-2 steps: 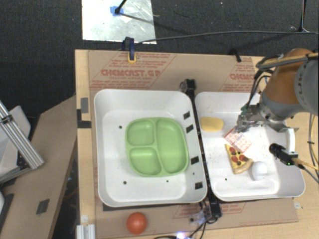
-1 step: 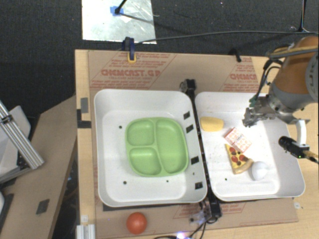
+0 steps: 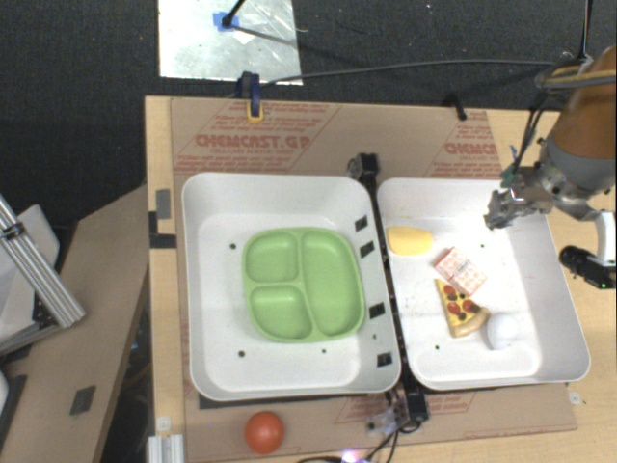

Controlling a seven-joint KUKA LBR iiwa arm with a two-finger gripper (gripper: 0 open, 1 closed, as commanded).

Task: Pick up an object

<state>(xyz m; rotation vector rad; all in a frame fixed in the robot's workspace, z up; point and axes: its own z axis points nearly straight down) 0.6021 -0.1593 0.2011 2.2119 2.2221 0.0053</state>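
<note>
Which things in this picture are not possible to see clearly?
- Gripper, camera view: small and dark, so open or shut is unclear.
- Arm: cut off by the right edge.
- Red-and-white packet: print too small to read.
- White ball: pale against the right bin, outline faint.

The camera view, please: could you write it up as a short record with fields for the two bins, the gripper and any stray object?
left bin: holds a green divided plate with three compartments
right bin: yellow piece near the divider, small red-and-white packet, toy pizza slice, white ball
gripper: above the right bin's far right corner, apart from all four items
bench: orange-red ball at the near edge, outside the bins
</note>
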